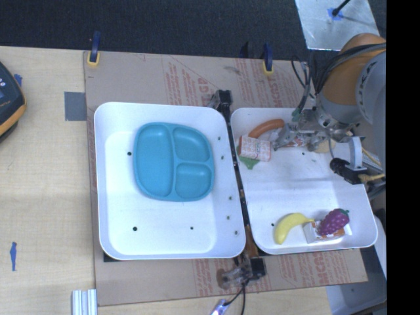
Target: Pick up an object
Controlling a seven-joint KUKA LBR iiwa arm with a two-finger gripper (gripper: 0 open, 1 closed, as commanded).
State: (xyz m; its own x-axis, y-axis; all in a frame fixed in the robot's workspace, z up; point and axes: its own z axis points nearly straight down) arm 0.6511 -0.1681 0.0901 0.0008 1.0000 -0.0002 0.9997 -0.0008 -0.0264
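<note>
The hand is low in the upper part of the right bin, just beside a sausage and a small packet; whether it grips anything I cannot tell. A banana and grapes lie at the bin's lower edge. The left bin holds a blue plate.

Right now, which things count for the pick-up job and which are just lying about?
Job:
gripper
hot dog
small packet
banana
grapes
right bin

Lying about:
blue divided plate
left bin
blue clamps
</note>
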